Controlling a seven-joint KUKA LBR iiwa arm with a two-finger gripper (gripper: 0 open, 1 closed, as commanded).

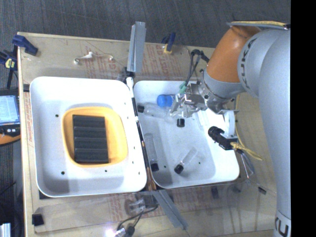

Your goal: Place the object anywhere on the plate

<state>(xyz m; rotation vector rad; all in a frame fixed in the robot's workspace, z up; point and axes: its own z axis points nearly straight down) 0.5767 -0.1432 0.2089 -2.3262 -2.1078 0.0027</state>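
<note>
With the gripper [180, 113] low by the right bin's [224, 169] back edge, over the clear bottle with the blue cap [164, 101], and its grip too obscured to tell, confirm your hold before carrying toward the yellow plate [118, 137] in the left bin [44, 132].

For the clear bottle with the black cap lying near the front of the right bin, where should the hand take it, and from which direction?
Probably across the middle of the clear bottle's body, coming straight down from above. It lies flat on the floor of the right bin, tilted, with its black cap toward the front-left, so the fingers should close across its narrow width, away from the cap. It lies apart from the other bottles.
</note>
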